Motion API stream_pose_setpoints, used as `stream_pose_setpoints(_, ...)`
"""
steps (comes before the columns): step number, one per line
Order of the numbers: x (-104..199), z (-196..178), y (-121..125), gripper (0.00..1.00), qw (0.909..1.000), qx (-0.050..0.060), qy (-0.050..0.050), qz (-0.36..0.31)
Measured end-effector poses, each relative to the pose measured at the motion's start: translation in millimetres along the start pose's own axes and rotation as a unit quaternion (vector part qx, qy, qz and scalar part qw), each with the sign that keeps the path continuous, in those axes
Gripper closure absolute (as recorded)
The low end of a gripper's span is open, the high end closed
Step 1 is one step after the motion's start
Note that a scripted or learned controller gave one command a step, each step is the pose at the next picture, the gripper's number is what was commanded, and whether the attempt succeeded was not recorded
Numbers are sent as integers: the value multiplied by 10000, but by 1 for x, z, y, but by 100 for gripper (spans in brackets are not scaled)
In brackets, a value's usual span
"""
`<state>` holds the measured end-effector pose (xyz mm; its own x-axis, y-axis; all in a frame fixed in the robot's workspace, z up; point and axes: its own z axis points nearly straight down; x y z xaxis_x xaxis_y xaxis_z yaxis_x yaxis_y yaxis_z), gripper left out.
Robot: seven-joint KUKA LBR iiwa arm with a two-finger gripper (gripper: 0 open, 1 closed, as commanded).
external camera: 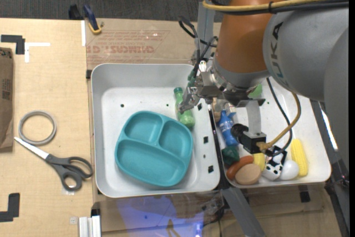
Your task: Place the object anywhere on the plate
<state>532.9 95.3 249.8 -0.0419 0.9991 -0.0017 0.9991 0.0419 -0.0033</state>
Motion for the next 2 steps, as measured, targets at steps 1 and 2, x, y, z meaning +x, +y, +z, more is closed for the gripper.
stream_pose_setpoints(1,0,0,0,0,10000,0,0,0)
stream_pose_setpoints(2,0,0,0,0,10000,0,0,0)
